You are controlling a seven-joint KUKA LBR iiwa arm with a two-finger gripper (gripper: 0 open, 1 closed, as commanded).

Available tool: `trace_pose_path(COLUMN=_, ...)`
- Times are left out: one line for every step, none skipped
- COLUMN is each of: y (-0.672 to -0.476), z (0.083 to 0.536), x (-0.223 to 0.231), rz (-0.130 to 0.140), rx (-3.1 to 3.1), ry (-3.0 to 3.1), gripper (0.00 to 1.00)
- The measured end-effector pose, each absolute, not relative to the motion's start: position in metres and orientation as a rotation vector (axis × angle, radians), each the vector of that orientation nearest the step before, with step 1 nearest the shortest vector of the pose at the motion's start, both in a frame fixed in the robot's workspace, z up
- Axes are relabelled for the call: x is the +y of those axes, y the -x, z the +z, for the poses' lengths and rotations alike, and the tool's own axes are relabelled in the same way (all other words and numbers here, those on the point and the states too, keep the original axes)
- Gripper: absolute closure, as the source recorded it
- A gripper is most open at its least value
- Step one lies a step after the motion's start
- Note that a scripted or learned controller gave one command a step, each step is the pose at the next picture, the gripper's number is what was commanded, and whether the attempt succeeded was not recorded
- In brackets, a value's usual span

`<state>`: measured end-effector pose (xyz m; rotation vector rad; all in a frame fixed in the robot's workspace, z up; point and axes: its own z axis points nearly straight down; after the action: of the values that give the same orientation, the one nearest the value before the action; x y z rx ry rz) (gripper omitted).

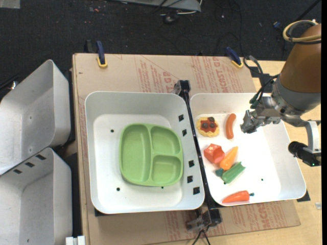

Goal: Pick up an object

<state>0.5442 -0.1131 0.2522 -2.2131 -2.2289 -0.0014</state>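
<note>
Nearest you, by the front edge of the right bin [294, 188], lies a small red-orange chilli [236, 196], apart from everything else and the easiest thing to take. Just behind it, toward the bin's left wall, a green vegetable [233, 173], an orange piece [229, 158] and a red pepper chunk [213, 152] are packed together and touching, so closing on one would likely nudge its neighbours. Farther back, near the far-left corner, sit a round tart-like toy [208, 126] and, just beside it, a red sausage [230, 125] lying front to back.

The gripper [251, 122] hangs over the bin's far half, just right of the sausage and apart from it. You cannot tell from here whether it is open or closed, and nothing shows in its grasp. I judge this the approach step, with no pick yet made. The next move calls for you to settle on a target, probably the sausage, centre over it and descend; the tart beside it is the main obstruction.

The left bin [97, 188] holds a green divided plate [152, 154], well clear of the work. Two clamps [101, 55] grip the bench's far edge
</note>
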Motion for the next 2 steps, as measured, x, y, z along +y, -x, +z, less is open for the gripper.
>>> trace_pose_path(y=-0.546, z=0.248, x=-0.065, rz=-0.001, rx=-2.229, ry=2.212, gripper=1.00)
trace_pose_path(y=-0.561, z=0.254, x=-0.018, rz=-0.003, rx=-2.230, ry=2.214, gripper=1.00)
